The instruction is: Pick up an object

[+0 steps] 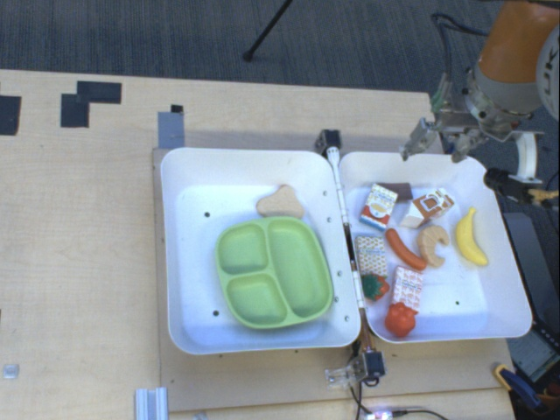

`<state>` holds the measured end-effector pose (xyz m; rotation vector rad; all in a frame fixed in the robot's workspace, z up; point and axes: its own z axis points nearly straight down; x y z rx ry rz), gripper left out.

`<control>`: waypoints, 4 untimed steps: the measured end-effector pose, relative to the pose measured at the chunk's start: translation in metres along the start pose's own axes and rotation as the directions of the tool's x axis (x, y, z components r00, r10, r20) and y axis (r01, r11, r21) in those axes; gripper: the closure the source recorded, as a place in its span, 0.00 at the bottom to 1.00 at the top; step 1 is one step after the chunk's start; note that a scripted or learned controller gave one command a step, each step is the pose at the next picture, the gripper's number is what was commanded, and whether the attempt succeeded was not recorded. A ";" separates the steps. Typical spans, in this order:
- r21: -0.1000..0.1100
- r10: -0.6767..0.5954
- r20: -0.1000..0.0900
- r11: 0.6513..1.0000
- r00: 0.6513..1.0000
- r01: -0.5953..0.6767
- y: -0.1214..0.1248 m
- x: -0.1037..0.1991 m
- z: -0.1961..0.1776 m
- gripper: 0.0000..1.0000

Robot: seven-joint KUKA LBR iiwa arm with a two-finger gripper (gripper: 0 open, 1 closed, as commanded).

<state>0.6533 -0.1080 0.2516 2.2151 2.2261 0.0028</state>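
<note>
A green divided plate fills the left bin, a tan piece at its far edge. In the right bin, the banana lies near the right wall, long axis near-to-far. The gripper hangs spread wide, holding nothing, above the far rim.

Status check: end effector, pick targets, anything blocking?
End effector open, holding nothing, above right bin's far rim. Banana, sausage lying in bin, untouched. No obstruction seen.

A robotics lab: a plywood tabletop bearing two white bins, loose cables at the frame's lower edge, grey carpet above.
</note>
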 end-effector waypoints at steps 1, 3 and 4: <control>0.002 0.002 0.000 1.000 1.000 -0.002 -0.022 0.011 0.096 0.00; -0.018 0.001 -0.004 1.000 1.000 -0.001 -0.096 0.022 0.150 1.00; 0.000 0.001 -0.001 1.000 1.000 -0.001 -0.166 0.055 0.067 1.00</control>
